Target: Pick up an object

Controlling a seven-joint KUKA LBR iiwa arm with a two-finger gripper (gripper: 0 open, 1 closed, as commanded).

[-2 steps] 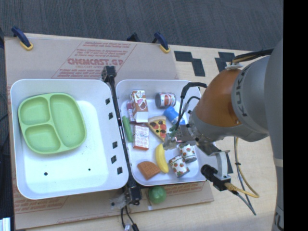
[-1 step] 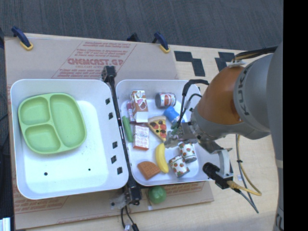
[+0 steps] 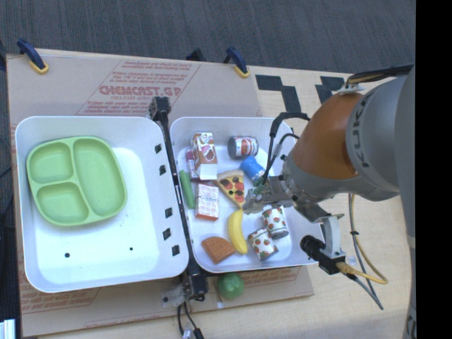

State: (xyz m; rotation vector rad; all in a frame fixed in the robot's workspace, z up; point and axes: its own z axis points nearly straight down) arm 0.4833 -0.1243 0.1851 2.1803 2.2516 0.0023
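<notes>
We find the arm (image 3: 353, 143) reaching in from the right over the right bin (image 3: 212, 263), its gripper (image 3: 258, 198) low among the items there, just beside the pizza slice (image 3: 232, 186) and the blue object (image 3: 253, 168). We cannot tell how the claw is set; it is too dark and crowded to read, and we see nothing lifted clear of the bin.

The right bin holds a juice carton (image 3: 204, 147), a can (image 3: 244, 147), a green stick (image 3: 186, 189) along the left wall, a red-and-white packet (image 3: 207, 201), a banana (image 3: 237, 232), a brown toast piece (image 3: 217, 248) and two patterned cups (image 3: 270, 233) under the wrist.

The left bin (image 3: 106, 260) holds a green divided plate (image 3: 76, 181) toward its upper left. A green ball (image 3: 229, 285) lies outside the bins, just below the right bin's front edge.
</notes>
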